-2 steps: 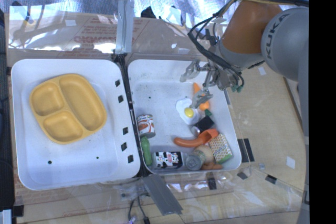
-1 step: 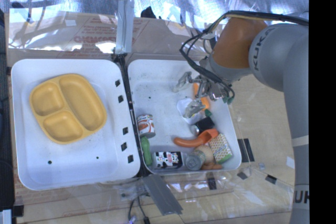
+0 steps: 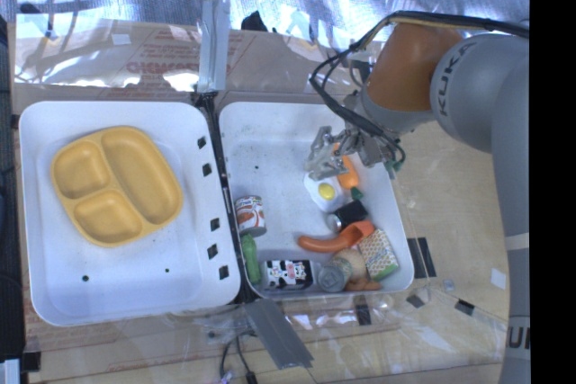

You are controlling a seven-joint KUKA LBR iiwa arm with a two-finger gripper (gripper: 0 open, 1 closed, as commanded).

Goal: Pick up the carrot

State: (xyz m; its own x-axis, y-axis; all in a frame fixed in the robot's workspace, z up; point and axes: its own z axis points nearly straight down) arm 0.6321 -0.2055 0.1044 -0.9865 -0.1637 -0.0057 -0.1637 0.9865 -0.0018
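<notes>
The carrot (image 3: 327, 240) is lying in the right bin (image 3: 270, 126) near its front, among clutter (a can (image 3: 249, 215) sitting to its left). Farther back, the gripper (image 3: 326, 156) is hovering above it, well apart; jaw state: cannot tell.

Bright, soft overall, glare up top

The claw (image 3: 331, 159) hides part of a small orange piece (image 3: 347, 168) beneath it.
</notes>
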